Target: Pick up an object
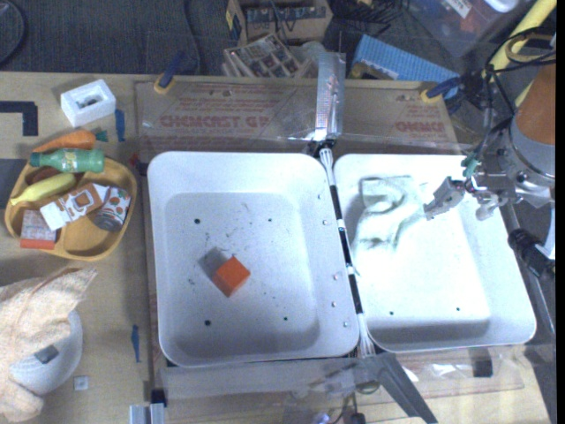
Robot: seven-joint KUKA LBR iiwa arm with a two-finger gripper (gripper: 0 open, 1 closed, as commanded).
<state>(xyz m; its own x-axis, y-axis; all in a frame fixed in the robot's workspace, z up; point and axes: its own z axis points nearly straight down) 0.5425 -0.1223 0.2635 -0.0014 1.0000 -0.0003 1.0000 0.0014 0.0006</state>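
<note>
An orange block lies in the left bin, a little left of its middle. A small grey piece touches its upper left corner. In the right bin a crumpled clear plastic wrapper rests near the back left corner. My gripper hangs over the back right part of the right bin, just right of the wrapper. Its fingers are spread open with nothing between them.
A wooden bowl of toy food stands left of the bins, a beige cloth lies at the front left, and a small white box sits at the back left. A cardboard sheet lies behind the bins.
</note>
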